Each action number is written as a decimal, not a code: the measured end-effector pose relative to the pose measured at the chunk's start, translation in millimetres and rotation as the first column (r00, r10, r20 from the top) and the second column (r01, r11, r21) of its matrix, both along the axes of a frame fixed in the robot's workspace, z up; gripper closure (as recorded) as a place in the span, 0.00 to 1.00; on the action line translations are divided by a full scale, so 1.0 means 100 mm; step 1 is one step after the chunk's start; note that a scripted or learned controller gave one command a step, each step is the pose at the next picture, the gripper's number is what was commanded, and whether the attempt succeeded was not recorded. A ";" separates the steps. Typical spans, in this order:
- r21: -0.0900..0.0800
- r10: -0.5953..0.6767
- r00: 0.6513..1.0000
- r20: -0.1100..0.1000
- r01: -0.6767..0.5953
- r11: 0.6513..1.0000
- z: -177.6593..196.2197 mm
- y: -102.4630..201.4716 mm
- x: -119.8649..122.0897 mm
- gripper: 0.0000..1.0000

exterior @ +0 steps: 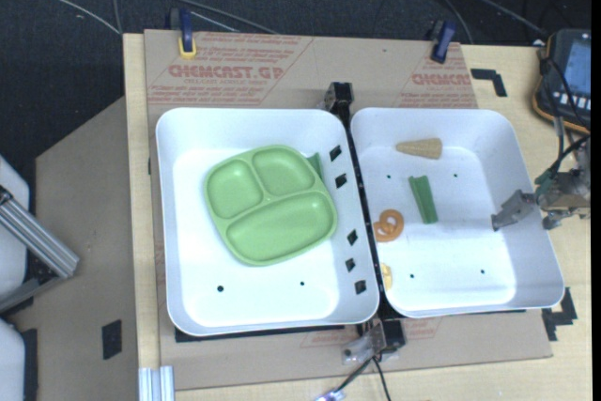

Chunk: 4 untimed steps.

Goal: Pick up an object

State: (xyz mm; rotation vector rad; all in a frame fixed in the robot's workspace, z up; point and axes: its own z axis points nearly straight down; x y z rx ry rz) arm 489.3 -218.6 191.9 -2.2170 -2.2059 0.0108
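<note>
Bins sit side by side on a brown board, and both are white and not deep. The left bin [188, 155] has one big thing in it: a light green plate [270, 204] with three parts, two small ones at the top and one wide one at the bottom. The plate lies flat near the middle of its bin, turned a little. A small dark green bit [313, 166] peeks out just past the plate's top right corner.

The right bin [488, 136] has small things, spread apart. A tan cone shape [419, 147] lies on its side near the far wall. Below it, a green stick [423, 199] lies flat, pointing up and down the bin. To the left of the stick and a little lower is an orange ring [389, 224], close to the wall between the two bins. A tiny yellow bit [386, 274] sits lower down by that same wall.

The gripper [512, 211] comes in from the right, over the right edge of the right bin. It is well away from the stick, the ring and the cone. Nothing is in its hold that I can see. I cannot tell if it is open or closed.

Two clamps, a blue and yellow one [187, 31] and a blue one [442, 38], pinch the board at the far side.
</note>
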 end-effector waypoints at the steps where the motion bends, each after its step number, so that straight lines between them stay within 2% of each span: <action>1: -0.004 0.005 1.000 0.014 -0.005 1.000 0.07 0.01 0.04 0.00; 3: 0.005 0.008 1.000 0.009 -0.008 1.000 -1.01 0.00 -0.05 0.00; 4: -0.001 0.007 1.000 0.014 -0.007 1.000 -0.88 -0.02 -0.04 1.00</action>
